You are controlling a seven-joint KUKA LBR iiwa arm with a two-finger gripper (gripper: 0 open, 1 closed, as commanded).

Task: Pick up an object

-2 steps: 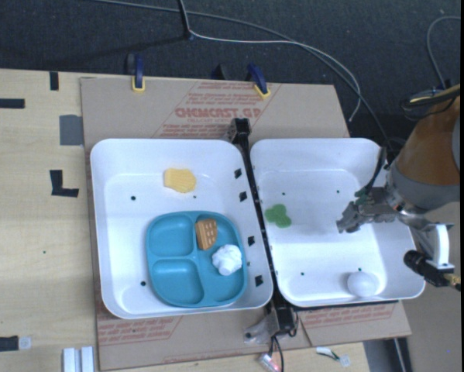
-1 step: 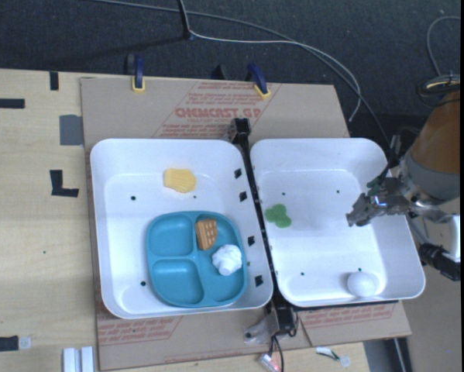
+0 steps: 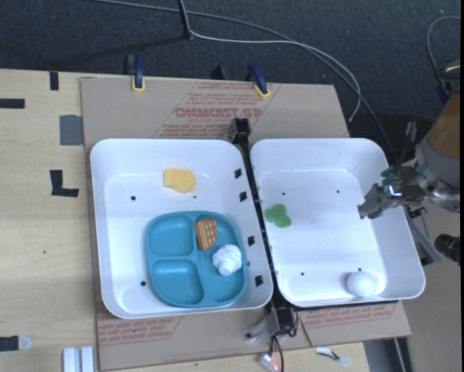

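Two shallow white bins sit side by side on a cardboard sheet (image 3: 216,111) clamped at its far edge to the counter (image 3: 30,208), which likely keeps the whole setup from sliding when the arm pushes into it.

The left bin (image 3: 111,169) holds a blue divided tray (image 3: 170,266) of smooth moulded plastic with rounded corners. In the tray's compartment at 1 o'clock stands a small tan waffle-textured piece (image 3: 206,232), and at about 3 o'clock lies a lumpy white blob (image 3: 227,260), straddling the ridge between compartments. A flat yellow piece (image 3: 180,180) with a soft irregular outline lies on the bin floor at 12 o'clock from the tray, apart from it.

The right bin (image 3: 324,153) holds two loose candidates for picking. A small green crinkled thing (image 3: 277,216) lies near the left wall at 9 o'clock, and a smooth white ball (image 3: 362,283) rests at 5 o'clock, close to the near rim, where a round thing would naturally roll and settle.

The pincer (image 3: 380,201) hangs over the right bin's 3 o'clock rim, reaching in from the arm's side. Whether it is apart or together I cannot tell; nothing is seen held in it. Judging by position, no object is yet picked, and the white ball and green thing are the nearest choices.
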